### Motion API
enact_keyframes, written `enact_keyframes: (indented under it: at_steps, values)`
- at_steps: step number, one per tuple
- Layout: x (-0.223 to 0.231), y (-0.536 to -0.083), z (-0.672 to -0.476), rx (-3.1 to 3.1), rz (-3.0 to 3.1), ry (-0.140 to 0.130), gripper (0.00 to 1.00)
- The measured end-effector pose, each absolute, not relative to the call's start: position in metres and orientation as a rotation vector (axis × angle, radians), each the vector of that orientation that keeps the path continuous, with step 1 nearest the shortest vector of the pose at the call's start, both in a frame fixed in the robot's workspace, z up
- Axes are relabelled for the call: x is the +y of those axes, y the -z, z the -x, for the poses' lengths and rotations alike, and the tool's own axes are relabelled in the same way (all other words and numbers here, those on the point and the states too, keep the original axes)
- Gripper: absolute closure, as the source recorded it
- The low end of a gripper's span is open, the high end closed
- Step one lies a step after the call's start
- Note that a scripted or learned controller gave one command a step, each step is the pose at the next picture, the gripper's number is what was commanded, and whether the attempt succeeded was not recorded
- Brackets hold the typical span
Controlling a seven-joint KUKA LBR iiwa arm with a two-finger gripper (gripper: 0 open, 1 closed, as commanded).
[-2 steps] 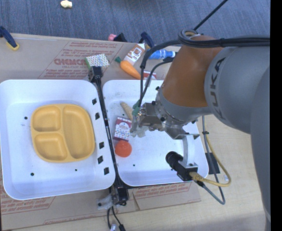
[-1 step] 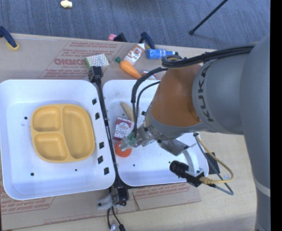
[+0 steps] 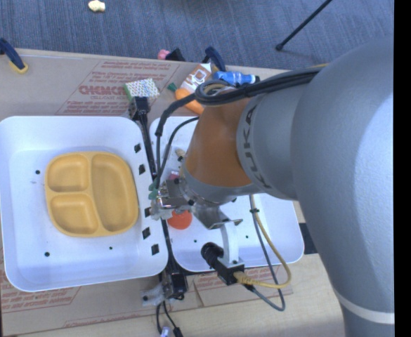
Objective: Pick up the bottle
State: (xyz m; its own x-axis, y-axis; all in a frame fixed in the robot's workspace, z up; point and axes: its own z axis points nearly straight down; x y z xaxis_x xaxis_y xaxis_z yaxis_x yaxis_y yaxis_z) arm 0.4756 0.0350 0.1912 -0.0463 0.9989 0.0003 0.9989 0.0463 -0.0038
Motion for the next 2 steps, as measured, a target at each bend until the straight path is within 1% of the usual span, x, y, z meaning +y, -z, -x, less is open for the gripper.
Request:
enact_keyframes:
  at_steps: [1,2]
  values:
    - [-0.014,-0.279,-0.481,-2.186,2.254,-0.002,1.00]
    - [-0.019,-0.191,-0.475,-2.269,2.166,-0.006,1.00]
